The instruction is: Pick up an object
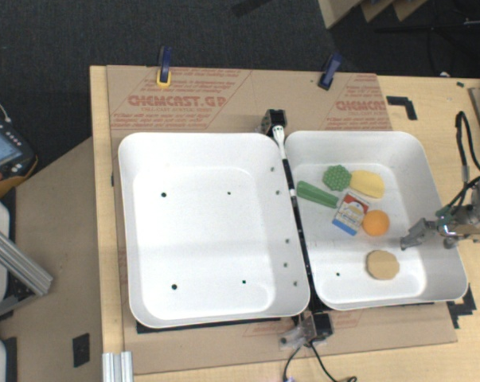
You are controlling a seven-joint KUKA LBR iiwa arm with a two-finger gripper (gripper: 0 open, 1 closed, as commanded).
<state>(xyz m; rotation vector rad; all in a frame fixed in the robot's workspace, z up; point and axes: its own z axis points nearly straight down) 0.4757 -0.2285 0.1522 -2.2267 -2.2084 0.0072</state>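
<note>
Looks like the approach step: the end effector [421,235] sits at the right bin's [407,153] right rim, and I can't tell its state — too small. The orange ball [376,224] lies inside that bin, left of it, nothing grasped. Next move calls for lining up over the ball and dropping down.

- The left bin [200,229] offers bare floor from rim to rim
- In the right bin [399,153], a tight cluster [353,200] of small objects crowds the middle; the tan disc [383,264] sits near the front edge
- Bare floor lies along its back edge and in its front-left corner
- The end effector [419,235] hangs over its right rim
</note>
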